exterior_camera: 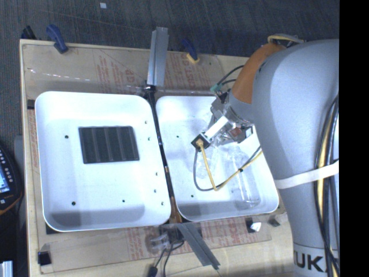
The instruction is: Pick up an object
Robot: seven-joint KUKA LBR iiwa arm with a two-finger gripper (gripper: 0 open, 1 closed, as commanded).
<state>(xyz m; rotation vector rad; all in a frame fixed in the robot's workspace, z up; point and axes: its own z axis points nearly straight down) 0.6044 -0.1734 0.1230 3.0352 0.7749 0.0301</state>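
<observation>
A dark grey ribbed rectangular pad (108,144) lies flat in the middle of the left bin (52,206). My gripper (226,136) hangs low over the upper middle of the right bin (179,114), below the orange wrist band. Something clear and glassy (245,183) lies in the right bin's lower right part, just below the gripper; its shape is hard to make out. Whether anything is in the gripper is hidden by the wrist hardware.
A yellow and a black cable (216,183) loop down from the wrist across the right bin's floor. The arm's grey body (300,126) covers the bin's right side. A metal divider bar (157,56) and blue clamps (56,38) sit at the bench's far edge.
</observation>
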